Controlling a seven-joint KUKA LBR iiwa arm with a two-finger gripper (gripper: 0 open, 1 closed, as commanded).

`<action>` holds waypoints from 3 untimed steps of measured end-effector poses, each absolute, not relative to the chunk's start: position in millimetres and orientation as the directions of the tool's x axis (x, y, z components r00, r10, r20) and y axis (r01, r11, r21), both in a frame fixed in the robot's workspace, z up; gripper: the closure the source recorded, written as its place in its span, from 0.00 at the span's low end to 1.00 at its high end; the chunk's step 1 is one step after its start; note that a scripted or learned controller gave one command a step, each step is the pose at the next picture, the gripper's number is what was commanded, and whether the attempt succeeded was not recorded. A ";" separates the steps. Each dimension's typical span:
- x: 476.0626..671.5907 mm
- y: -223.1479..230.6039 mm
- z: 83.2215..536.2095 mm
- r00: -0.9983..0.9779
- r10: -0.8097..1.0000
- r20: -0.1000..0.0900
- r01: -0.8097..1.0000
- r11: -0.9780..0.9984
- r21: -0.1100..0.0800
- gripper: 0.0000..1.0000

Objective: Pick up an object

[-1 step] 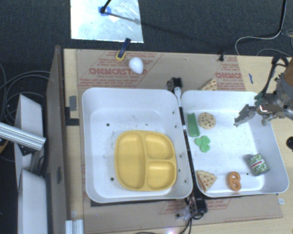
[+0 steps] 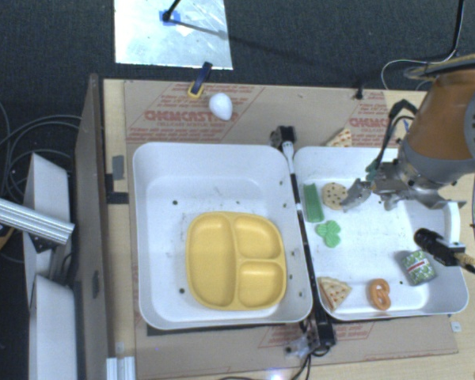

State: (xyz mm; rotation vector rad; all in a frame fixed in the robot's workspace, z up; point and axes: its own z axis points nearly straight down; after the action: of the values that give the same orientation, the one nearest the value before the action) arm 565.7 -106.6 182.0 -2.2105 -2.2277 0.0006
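My claw (image 2: 355,196) hovers near the cookie (image 2: 332,193) in the right bin (image 2: 459,295), grip state unclear, so I judge I'm approaching and must descend next.

Arm (image 2: 451,117) cut off at right edge; hand (image 2: 356,195) fingers too blurred to read.

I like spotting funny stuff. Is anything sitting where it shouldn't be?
Yes. A small white egg-shaped object lies on the brown cardboard behind the left white bin, outside both bins. A cracker-like wedge also sits outside, at the right white bin's back rim.
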 end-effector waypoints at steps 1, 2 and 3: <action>633.0 -87.2 81.2 -0.007 1.000 -0.001 1.000 0.007 0.009 0.00; 669.3 -87.7 86.1 -0.006 1.000 0.000 1.000 0.006 0.007 0.00; 629.2 -86.7 87.1 0.000 1.000 -0.001 1.000 0.000 0.006 0.00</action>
State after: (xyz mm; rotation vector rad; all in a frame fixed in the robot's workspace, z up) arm 629.2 -86.7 87.1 -2.2248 -2.2248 -0.0060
